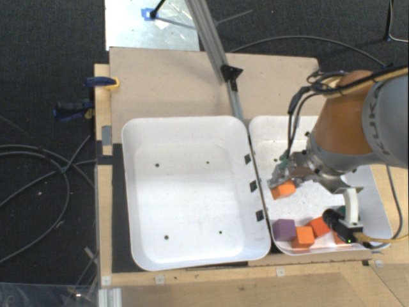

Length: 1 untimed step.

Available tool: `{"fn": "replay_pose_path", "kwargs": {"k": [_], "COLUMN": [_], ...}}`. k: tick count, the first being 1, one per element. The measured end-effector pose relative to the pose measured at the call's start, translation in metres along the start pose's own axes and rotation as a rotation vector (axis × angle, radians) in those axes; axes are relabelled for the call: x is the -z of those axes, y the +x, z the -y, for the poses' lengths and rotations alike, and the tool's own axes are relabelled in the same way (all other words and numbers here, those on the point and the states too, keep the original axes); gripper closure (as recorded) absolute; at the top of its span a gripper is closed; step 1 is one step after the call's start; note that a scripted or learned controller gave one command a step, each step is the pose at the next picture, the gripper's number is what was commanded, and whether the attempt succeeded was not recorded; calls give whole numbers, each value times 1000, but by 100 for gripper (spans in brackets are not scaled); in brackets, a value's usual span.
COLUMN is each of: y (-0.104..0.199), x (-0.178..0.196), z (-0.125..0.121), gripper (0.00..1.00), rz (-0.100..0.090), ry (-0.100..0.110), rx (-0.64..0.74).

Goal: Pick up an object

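Camera view: the arm (358,117) enters from 3 o'clock and bends over the right bin (268,133). Its orange band sits above the wrist, with dark cables looping over the top. The gripper (283,179) is low over that bin's left half, near the divider between the bins. An orange block (284,190) sits directly at the fingertips, tilted, and appears clamped between them; the fingers are closed in on it. Whether the block is clear of the bin floor cannot be told.

At 5 o'clock from the gripper, against the near wall of the right bin, lie a purple block (285,229), a second orange block (304,236) touching it, and a red-orange block (320,226) just beside those. A white and black fitting (346,221) with a green light sits at 3 o'clock from this group.

The left bin (192,190) lies at 9 o'clock from the gripper. A blue clamp (83,107) grips the bench edge at 10 o'clock
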State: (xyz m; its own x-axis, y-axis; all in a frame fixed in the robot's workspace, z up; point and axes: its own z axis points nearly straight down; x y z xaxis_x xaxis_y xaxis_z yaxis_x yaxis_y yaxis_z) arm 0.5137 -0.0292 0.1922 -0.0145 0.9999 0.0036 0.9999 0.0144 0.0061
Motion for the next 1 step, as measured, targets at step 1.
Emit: {"fn": "replay_pose_path", "kwargs": {"k": [1], "y": [90], "x": [-3], "z": [-24], "gripper": [100], "rz": [1], "ry": [4], "rx": [-1]}}
